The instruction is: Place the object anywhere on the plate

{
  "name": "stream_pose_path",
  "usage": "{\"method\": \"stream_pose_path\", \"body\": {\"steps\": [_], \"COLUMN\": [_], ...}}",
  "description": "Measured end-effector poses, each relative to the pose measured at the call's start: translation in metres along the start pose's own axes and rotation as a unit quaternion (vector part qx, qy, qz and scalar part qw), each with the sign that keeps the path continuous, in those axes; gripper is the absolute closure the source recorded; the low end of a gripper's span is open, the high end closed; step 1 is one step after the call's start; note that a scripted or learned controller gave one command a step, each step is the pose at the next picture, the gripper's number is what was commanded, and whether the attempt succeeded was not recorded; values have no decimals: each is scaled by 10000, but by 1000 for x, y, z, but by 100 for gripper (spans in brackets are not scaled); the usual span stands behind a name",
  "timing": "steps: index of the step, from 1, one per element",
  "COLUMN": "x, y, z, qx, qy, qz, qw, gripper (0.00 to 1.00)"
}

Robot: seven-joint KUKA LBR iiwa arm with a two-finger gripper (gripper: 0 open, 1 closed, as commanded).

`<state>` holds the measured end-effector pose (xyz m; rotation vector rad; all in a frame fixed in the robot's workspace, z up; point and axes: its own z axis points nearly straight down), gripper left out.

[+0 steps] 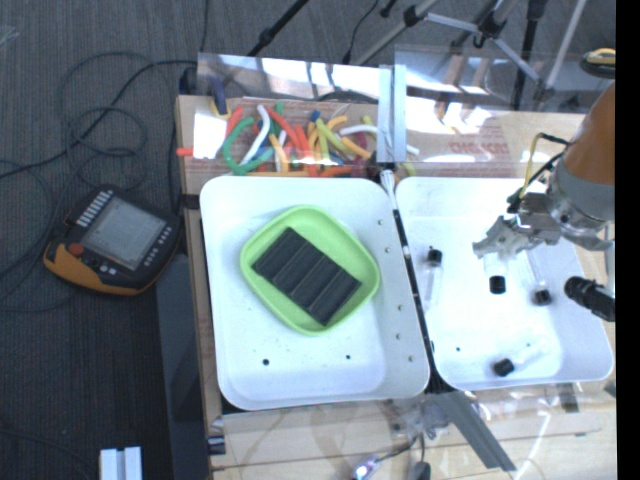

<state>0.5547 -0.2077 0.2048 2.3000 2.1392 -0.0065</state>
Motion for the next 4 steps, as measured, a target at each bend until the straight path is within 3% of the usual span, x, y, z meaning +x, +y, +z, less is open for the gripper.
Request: {"method": "stream_pose_path", "body": {"steps": [1,2,3,4], "x": [57,138,164,163], "y": [-46,-82,-44,-44], "z": [18,22,22,22], "qx": [0,4,0,-1], "qy": [18,21,19,19], "qz": [-920,-1642,-2115,-2111], "qw": [9958,9864,9774,9775], "gripper": [100,100,100,0]}}
